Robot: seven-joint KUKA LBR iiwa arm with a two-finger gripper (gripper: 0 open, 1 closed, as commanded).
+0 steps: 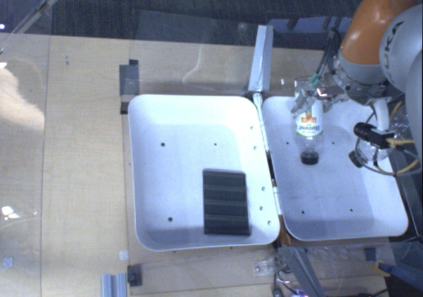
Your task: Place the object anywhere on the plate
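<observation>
Although the claw (pixel 309 100) sits right at its upper end, the small bottle (pixel 309 131) in the right bin (pixel 344 203) shows best of all: clear, with an orange and white label and a dark cap pointing toward the lower edge of the frame, in the upper middle of that bin. Its top end lies between the claw's fingers, so the claw appears to be closed on the bottle, though whether the bottle is lifted or resting on the bin floor cannot be told from this slant.

Left of it, across the divider, the left bin (pixel 165 124) holds a dark ribbed rectangle, the plate (pixel 226 202), near that bin's lower middle. Both bins rest on the pale wooden bench (pixel 79 157).

As a judgement, the step in hand is securing and carrying. To do it well, the grip should be firm before lifting, since a round smooth bottle held near one end may swing or slip. Raise it high enough to pass the bin walls, travel toward the lower left, and lower it with its length along the plate so it cannot roll off.
</observation>
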